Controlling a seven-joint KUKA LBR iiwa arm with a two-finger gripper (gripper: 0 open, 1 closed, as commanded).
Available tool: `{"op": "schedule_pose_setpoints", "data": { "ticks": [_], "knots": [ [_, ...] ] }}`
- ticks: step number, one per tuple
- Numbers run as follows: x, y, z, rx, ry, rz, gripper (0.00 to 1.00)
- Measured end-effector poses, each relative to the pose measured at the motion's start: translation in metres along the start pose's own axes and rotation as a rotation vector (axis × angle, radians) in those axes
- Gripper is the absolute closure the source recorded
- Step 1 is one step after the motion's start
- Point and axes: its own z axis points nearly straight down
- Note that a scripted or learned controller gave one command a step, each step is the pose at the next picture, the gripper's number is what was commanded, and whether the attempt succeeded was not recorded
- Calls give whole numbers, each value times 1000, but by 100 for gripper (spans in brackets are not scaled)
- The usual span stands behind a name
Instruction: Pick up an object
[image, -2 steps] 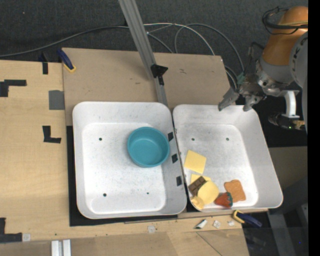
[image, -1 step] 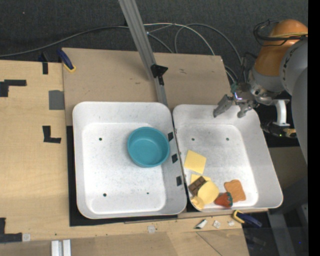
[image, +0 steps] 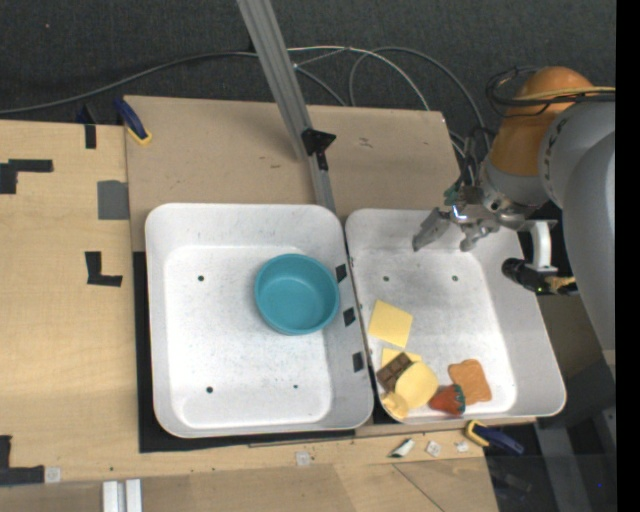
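Camera view has your gripper (image: 448, 236) hanging over the far end of the right bin (image: 520, 330), roughly the 12 o'clock edge of that bin. The two fingers (image: 431, 231) are spread apart at a moderate width with nothing between them, tips angled down toward the bin floor. From what you can see they sit above bare white plastic, well apart from any object.

Head toward 6 o'clock from the gripper and you hit the pile of stuff. First up is a pale yellow square slice (image: 390, 324), lying flat near the bin's left wall. Below that a small brown block (image: 393, 371) sits touching a yellow lumpy piece (image: 413, 386), which runs down to the near rim. Just to the 3 o'clock side of those there's a red item (image: 448, 400) tucked against an orange toast-like piece (image: 471, 380). All of these crowd the near left corner of that bin.

Over at 9 o'clock, the left bin (image: 180, 330) holds a teal bowl (image: 295, 293), upright, open side up, sitting toward its right half.

Behind the gripper you've got the grey arm (image: 590, 170) with its orange band (image: 530, 120) coming in from 3 o'clock.
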Motion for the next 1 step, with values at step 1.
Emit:
{"op": "schedule_pose_setpoints", "data": {
  "ticks": [1],
  "knots": [
    [0, 2, -14, -5, -2, -2, 100]
  ]
}}
